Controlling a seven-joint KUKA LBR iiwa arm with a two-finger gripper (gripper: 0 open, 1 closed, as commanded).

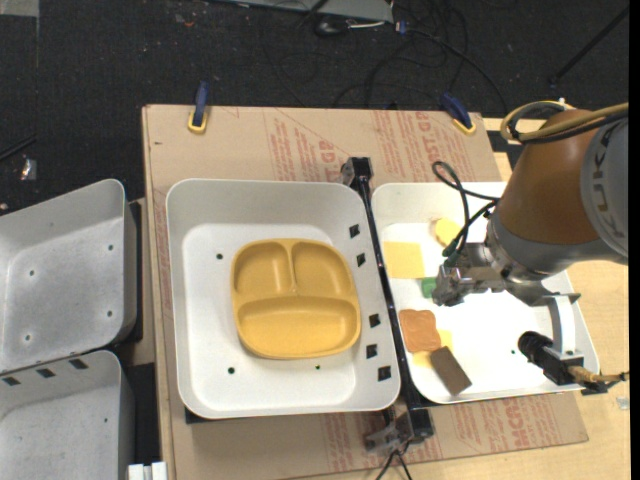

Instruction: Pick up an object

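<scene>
Gripper (pixel 447 290) is low in the right bin (pixel 500 376), over a small green object (pixel 428 288); we cannot tell its state. Nearby we note a yellow slice (pixel 404 260) and an orange-brown piece (pixel 419 330). A yellow divided plate (pixel 296 299) lies in the left bin (pixel 200 268).

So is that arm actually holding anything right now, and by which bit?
It cannot be told. The gripper sits low in the right bin, right by a small green object, but the arm's own bulk hides whether anything is held.
</scene>
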